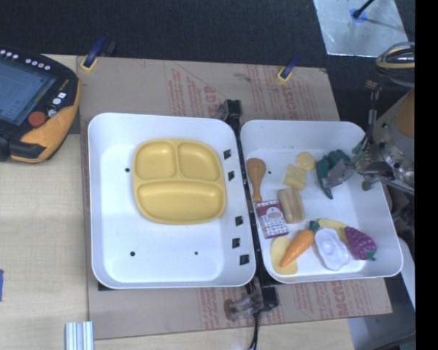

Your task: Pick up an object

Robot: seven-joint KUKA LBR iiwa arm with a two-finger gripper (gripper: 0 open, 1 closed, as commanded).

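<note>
My gripper [344,172] reaches in from the right and sits low over the upper right part of the right bin [277,131]. A dark green toy [325,168] lies right at its tip, touching or partly under it. Other pieces in this bin are a wooden spoon [256,173], pale yellow chunks [299,170], a tan bread stick [292,204], a small red packet [271,219], an orange carrot [298,245], a white piece [331,251] and purple grapes [359,243].
The left bin [109,217] holds a yellow divided plate [179,179]. A teach pendant [25,104] lies on the bench at the far left. Both bins rest on a cardboard sheet [168,75] held by clamps.
</note>
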